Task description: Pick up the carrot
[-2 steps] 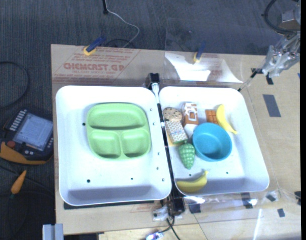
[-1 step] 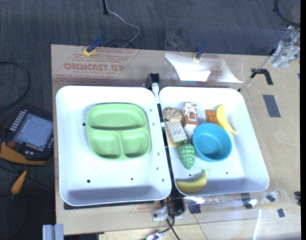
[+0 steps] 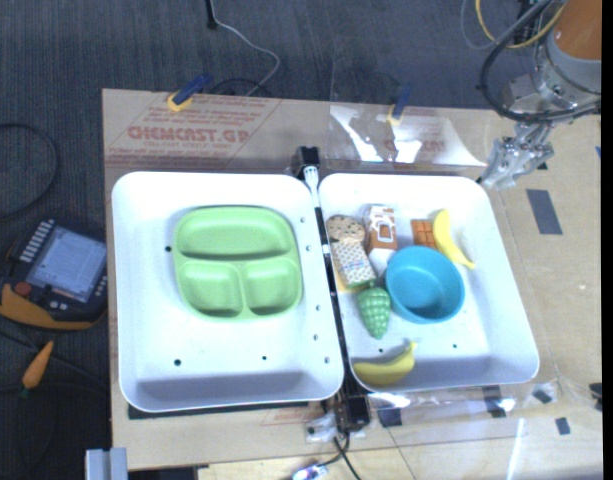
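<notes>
Hovering just outside the far right corner of the right shallow white plastic bin (image 3: pixel 506 268), the grey two-finger gripper (image 3: pixel 510 164) hangs with nothing visibly in it; whether it is open or closed can't be told from this angle.

The carrot (image 3: pixel 422 232) looks to be the small orange stubby plastic piece near the bin's far edge. It sits just beside the yellow toy banana (image 3: pixel 450 238) and close to the round blue plastic bowl (image 3: pixel 424 284); whether it touches either is unclear. A small printed food box (image 3: pixel 381 226) lies on its other side.

Handling guess: toy food, so light, rigid, smooth and a bit slippery, not fragile. Best hold is probably across its narrow width at mid-length, coming straight down. The neighbours crowd it, so there is little room either side and a risk of nudging the banana or clipping the bowl rim.

The left bin (image 3: pixel 136 268) carries a light green divided plastic plate (image 3: pixel 236 260). Pick not yet started.
</notes>
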{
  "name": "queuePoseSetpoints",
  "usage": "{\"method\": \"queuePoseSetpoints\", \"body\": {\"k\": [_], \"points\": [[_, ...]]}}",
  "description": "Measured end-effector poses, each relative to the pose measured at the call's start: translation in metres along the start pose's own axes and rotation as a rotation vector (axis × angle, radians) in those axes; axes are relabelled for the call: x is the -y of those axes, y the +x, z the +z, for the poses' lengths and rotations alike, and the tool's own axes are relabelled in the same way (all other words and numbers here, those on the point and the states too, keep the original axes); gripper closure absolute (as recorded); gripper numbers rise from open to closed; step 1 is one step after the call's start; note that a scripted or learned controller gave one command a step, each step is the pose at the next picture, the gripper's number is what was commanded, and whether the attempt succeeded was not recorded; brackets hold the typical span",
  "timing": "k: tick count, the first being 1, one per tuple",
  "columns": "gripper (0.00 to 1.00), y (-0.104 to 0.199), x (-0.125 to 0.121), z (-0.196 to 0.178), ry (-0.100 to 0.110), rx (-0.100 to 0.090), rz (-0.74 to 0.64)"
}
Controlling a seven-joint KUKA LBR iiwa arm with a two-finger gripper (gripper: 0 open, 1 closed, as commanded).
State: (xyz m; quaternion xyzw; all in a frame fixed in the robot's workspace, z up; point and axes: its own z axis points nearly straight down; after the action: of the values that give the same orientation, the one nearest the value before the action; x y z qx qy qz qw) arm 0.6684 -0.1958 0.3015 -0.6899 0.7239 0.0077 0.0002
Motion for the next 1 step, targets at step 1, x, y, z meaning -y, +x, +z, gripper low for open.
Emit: {"method": "queuePoseSetpoints", "body": {"k": [1], "points": [[1.0,-0.0069,-0.0435,-0.1305,0.017,-0.012,-0.619]]}}
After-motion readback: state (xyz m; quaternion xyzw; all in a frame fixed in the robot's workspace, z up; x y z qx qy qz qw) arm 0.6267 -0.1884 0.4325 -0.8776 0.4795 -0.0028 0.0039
